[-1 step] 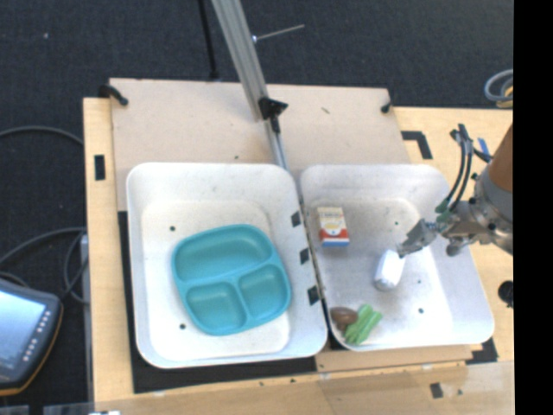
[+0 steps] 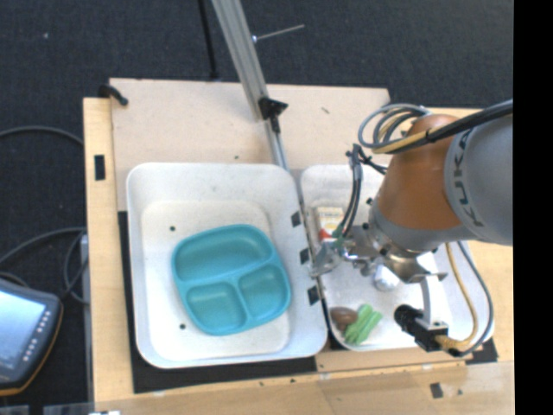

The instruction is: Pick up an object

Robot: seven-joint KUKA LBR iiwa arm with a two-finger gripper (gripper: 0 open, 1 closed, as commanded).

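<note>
Objects: your green piece and brown lump lie touching at the right bin's near edge.
Gripper: low in that bin's left side, above them; grip state can't be told.
Left bin: teal divided tray.

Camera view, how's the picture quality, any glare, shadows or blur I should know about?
In the camera view the lighting is even and soft; the white left bin looks bright but not blown out, and the teal tray reads clearly. The arm shades much of the right bin, so the green object and the brown one beside it look small and slightly soft.
</note>
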